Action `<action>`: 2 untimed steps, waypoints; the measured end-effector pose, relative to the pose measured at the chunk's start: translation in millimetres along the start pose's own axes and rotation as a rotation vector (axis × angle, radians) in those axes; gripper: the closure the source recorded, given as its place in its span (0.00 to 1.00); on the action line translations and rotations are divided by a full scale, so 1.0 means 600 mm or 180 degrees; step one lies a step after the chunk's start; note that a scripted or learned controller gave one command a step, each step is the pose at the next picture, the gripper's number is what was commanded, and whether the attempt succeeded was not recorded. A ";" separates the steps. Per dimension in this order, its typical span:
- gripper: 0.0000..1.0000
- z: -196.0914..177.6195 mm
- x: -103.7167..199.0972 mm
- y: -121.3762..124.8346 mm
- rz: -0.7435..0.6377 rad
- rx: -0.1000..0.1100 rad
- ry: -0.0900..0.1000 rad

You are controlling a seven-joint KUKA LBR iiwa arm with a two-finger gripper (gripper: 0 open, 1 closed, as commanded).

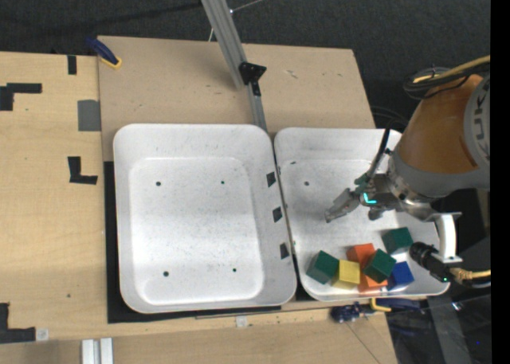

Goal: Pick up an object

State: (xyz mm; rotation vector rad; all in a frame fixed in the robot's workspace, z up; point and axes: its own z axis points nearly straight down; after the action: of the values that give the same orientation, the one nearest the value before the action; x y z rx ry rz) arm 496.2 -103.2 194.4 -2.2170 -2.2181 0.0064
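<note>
A plywood bench [199, 68] is seen carrying two white bins, the left bin [191, 219] beside the right bin [319, 155]. The gripper [339, 209] is held low over the right bin's floor, fingers slightly parted, nothing between them. Coloured blocks [362, 265] are clustered just beside it, at the near edge.

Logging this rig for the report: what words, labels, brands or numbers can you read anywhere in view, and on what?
"UK": part of a larger word cut off by the frame edge, in dark letters on the arm, on its orange band.
Nothing else readable: the bins, blocks and bench carry no legible text.
</note>
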 end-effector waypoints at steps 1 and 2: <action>0.00 -0.003 0.001 0.002 -0.0004 -0.0014 0.0001; 0.00 0.087 0.006 -0.017 0.0002 0.0004 0.0000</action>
State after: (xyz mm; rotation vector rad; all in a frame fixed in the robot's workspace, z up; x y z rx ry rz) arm 485.5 -99.7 142.1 -2.2171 -2.2166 0.0079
